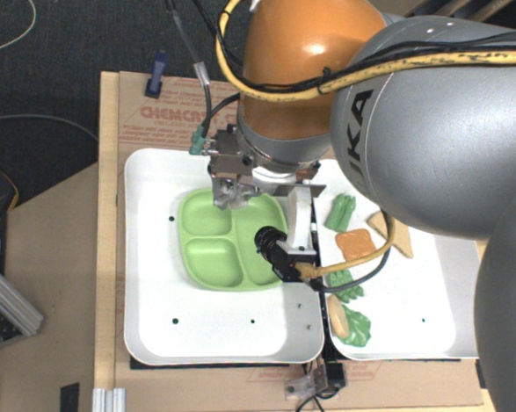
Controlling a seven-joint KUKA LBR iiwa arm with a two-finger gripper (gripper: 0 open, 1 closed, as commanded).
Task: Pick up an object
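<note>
I am reaching in from the 3 o'clock side, and my grey arm (440,125) with the orange band (295,54) is covering the upper middle of the view. My pincer (228,192) is hanging over the left white bin (150,237), just above the 12 o'clock edge of a green divided tray (224,247). I cannot tell whether my pincer is apart or together, because the wrist is hiding much of it, and I am seeing nothing held in it.

The green divided tray is lying flat near the middle of the left bin, a little toward 3 o'clock, with its compartments facing up. A black cable fitting (272,250) from my wrist is hanging over the tray's 3 o'clock side.

The right white bin (436,310) is sitting just beside the left one, at its 3 o'clock. In it, close to the shared wall, several small things are lying together: a green piece (340,212) toward 12 o'clock, an orange block (355,244) under it, a tan piece (395,237) at 3 o'clock of the block, and more green pieces (352,323) toward 6 o'clock.

Both bins are resting on the desk (122,130), a brown board with red printing. A small blue object (155,74) is lying at its 11 o'clock corner.
</note>
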